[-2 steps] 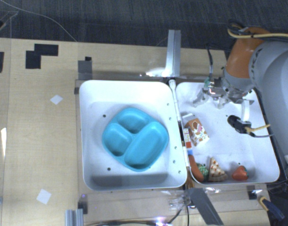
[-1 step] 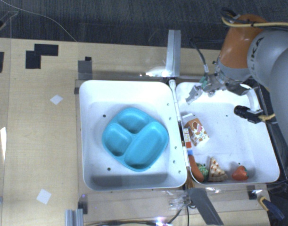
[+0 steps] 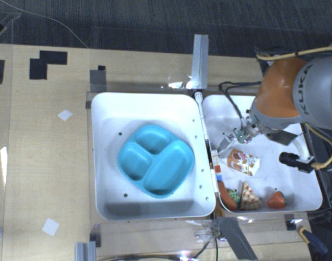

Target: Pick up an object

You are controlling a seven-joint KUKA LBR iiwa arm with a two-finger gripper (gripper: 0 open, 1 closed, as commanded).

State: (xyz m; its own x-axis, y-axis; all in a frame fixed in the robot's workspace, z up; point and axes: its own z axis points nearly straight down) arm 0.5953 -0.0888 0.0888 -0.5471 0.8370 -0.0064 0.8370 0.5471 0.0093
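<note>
My gripper (image 3: pixel 235 138) hangs low in the upper left part of the right bin (image 3: pixel 274 173), under the orange wrist band (image 3: pixel 280 88). Just below and to the right of it lies a small white and orange packet (image 3: pixel 243 161), apart from the gripper. Along the bin's front edge sit a toy pizza slice (image 3: pixel 248 196), a red fruit (image 3: pixel 276 200) and an orange-red sausage-shaped piece (image 3: pixel 226 196). Nothing shows as held.
The left bin (image 3: pixel 103 145) holds a blue divided plate (image 3: pixel 156 160). A metal divider (image 3: pixel 205 140) separates the two bins, with small red and white bits (image 3: pixel 215 162) beside it. Cables and a black connector (image 3: pixel 295 160) hang at the right bin's right side.
</note>
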